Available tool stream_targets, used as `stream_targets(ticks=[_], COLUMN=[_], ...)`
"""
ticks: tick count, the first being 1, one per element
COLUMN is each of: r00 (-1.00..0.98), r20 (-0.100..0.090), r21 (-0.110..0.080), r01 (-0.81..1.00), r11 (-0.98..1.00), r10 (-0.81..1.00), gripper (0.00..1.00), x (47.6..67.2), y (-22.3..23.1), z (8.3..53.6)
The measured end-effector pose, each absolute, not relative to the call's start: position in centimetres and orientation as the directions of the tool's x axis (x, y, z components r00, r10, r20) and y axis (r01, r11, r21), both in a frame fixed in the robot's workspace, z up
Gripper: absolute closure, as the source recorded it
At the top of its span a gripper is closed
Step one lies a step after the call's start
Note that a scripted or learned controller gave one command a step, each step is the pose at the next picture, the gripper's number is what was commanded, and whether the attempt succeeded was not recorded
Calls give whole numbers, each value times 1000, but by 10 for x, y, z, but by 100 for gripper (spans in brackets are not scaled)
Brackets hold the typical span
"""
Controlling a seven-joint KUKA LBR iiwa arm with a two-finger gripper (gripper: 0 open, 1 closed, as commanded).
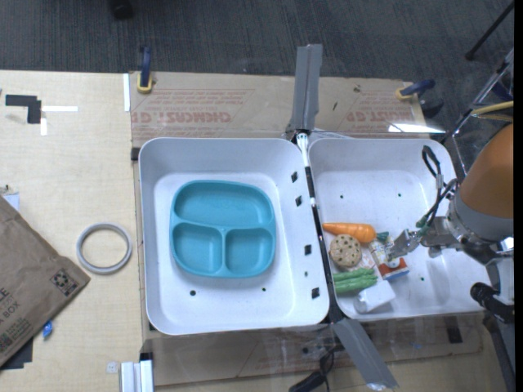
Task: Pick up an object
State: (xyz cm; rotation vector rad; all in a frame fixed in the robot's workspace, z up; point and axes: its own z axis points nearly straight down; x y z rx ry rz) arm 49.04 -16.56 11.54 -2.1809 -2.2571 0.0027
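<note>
In the right bin [368, 170], several small objects lie bunched at the near left corner. They are an orange carrot [349, 231], a round speckled cookie [345, 252], a green pea pod [355, 281], a white block [376, 298] and a red, white and blue packet [392, 265]. My gripper [402, 243] reaches in from the right, low over the bin. It sits just right of the carrot's tip and right above the packet. I cannot make out whether anything is in its grip. The grey arm with its orange band [497, 174] fills the right edge.
The left bin [155, 219] holds a blue divided plate [222, 227]. A grey divider post [307, 88] stands between the bins at the back. On the wooden bench to the left lie a tape roll [104, 247] and a cardboard box [29, 288].
</note>
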Motion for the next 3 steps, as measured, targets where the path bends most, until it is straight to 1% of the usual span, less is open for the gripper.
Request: stream_targets(ticks=[1,2,3], r00=[-21,-19,20], r20=[-3,0,-1], r21=[7,-2,-2], r01=[1000,1000,1000], r11=[21,19,-20], r10=[1000,1000,1000], gripper=[0,100,100], x=[479,477,517], y=[-134,-133,-62], z=[95,99,191])
